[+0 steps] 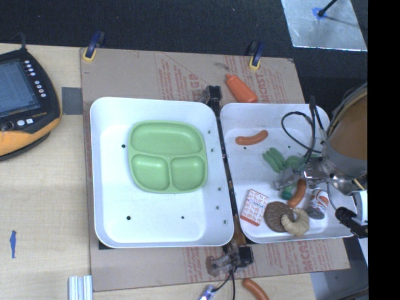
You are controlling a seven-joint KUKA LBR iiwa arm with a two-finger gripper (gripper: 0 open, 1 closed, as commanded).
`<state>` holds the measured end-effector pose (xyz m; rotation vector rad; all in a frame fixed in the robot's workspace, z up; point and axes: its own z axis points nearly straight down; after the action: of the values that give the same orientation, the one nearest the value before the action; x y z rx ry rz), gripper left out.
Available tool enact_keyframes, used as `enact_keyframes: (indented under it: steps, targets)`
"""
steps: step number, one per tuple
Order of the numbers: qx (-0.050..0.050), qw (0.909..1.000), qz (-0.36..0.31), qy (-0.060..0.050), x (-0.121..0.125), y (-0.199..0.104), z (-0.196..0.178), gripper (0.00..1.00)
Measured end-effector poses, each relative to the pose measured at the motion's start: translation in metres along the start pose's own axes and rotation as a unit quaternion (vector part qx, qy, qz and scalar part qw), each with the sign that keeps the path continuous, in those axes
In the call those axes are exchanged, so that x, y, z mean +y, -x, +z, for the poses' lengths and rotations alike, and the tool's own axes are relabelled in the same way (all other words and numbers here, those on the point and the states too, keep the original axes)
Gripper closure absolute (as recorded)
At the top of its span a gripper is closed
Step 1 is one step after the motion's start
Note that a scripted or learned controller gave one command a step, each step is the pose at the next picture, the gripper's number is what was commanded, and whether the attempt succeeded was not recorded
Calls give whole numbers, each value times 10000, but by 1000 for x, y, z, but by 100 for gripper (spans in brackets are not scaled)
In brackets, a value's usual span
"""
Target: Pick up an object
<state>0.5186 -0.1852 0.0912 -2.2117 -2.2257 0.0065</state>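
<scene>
Two shallow white bins sit side by side: the left bin (106, 167) and the right bin (262, 114). One green divided plate (167, 156) with three compartments lies in the left bin. The right bin holds one sausage (251, 138), one green toy (275, 160), one orange-and-red piece (297, 194), one red-and-white packet (254, 207), one brown disc (275, 216), one beige ring (296, 222) and one small can (319, 204). Outside the bins lie two orange carrot-like toys (240, 89) (256, 288). Two blue-and-yellow clamps (94, 45) (255, 55) grip the cardboard, and one teach pendant (25, 102) rests at the left.
</scene>
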Motion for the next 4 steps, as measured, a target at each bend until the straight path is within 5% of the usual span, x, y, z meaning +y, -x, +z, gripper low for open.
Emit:
enact_keyframes:
  steps: [1,2,3,4]
  targets:
    - [-11,10000,-27,0,0,1,-11,100]
    - [-13,10000,-29,1,0,1,-11,0]
    - [-28,10000,-51,5,1,2,-21,100]
    - [-1,10000,-1,16,7,-46,-89,100]
